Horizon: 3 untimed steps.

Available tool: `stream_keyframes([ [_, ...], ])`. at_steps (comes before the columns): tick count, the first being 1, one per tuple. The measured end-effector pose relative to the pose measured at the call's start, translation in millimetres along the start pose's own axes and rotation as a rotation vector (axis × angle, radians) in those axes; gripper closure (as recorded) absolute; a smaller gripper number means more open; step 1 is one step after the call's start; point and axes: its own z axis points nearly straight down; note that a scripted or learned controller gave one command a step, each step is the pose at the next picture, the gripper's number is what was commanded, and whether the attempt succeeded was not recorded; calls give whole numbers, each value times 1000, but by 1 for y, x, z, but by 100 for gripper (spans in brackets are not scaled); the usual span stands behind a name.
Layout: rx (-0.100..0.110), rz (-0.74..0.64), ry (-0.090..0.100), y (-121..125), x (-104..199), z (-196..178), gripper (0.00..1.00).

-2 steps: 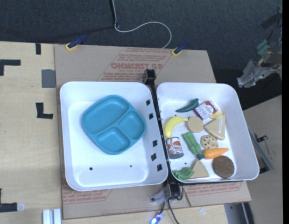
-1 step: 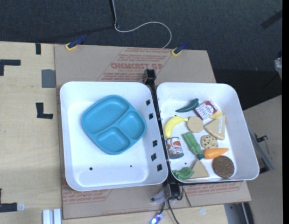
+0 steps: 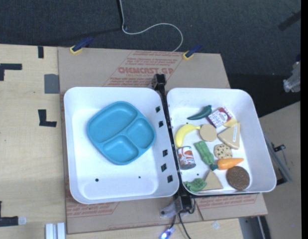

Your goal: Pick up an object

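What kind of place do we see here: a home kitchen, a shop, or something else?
Most likely a robot test bench in a lab, not a kitchen. Two white bins sit clamped on cardboard; the right one holds toy food such as a banana and a carrot, the left a blue divided plate.

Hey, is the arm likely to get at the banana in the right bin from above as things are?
Probably yes. The banana lies on top at the left edge of the food pile, uncovered. The round cracker and the can lie close by, and the right bin's wall is near, so room is tight.
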Motion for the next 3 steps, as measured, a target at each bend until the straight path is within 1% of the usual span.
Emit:
stream_keyframes([
  [1,1,-9,1,1,95,1,100],
  [2,1,-8,1,1,177,1,100],
  [3,1,-6,0,1,242,2,100],
])
